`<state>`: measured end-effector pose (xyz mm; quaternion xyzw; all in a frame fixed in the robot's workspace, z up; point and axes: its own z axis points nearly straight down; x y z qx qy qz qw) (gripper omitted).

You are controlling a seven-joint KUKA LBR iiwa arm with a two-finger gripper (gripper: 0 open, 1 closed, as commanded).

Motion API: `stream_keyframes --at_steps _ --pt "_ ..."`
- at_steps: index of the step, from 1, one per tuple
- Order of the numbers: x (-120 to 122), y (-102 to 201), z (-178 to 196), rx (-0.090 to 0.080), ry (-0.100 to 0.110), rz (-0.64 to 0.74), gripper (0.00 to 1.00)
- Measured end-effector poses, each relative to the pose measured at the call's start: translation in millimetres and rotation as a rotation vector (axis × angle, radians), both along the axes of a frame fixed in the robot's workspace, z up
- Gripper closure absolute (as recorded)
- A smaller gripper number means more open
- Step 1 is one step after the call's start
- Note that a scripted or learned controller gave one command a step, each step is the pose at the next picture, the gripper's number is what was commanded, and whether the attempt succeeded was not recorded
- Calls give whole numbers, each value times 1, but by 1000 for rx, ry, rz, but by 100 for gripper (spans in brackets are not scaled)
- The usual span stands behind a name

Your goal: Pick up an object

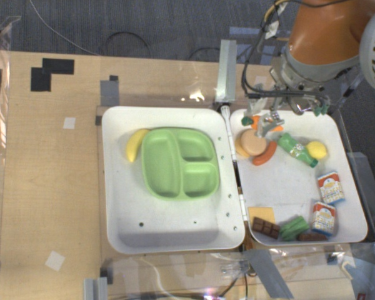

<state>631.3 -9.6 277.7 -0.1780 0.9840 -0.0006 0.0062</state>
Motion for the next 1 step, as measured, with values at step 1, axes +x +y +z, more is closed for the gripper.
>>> stream_keyframes --at_steps 1 --pt "-76 -63 -47 -4 6 183 100"
